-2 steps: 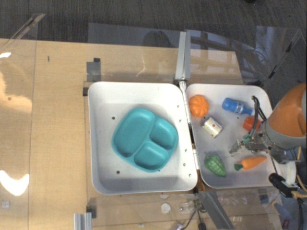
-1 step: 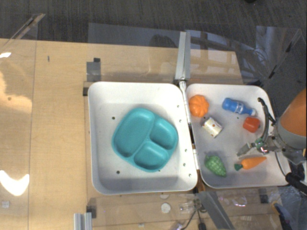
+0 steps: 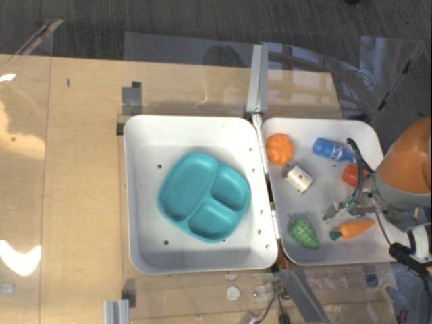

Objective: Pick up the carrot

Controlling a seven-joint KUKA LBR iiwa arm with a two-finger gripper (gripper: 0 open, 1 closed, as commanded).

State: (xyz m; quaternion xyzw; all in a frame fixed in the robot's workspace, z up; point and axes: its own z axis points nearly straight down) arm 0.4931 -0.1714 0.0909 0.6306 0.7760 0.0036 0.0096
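The carrot [image 3: 354, 229], orange with a small green top at its left end, lies on the floor of the right bin [image 3: 317, 128] near the front right corner. My gripper [image 3: 339, 210] hangs low in that bin, just above and to the left of the carrot, close to its green end. The grey arm with its orange band [image 3: 409, 163] comes in from the right and covers the bin's right edge. Nothing shows as held.
The right bin also holds an orange pumpkin [image 3: 279, 148], a blue bottle [image 3: 331, 149], a small white can [image 3: 298, 179], a green bumpy toy [image 3: 304, 233] and a red object [image 3: 349, 175] partly behind the arm's cables. A teal divided plate [image 3: 204, 196] sits in the left bin [image 3: 142, 181].
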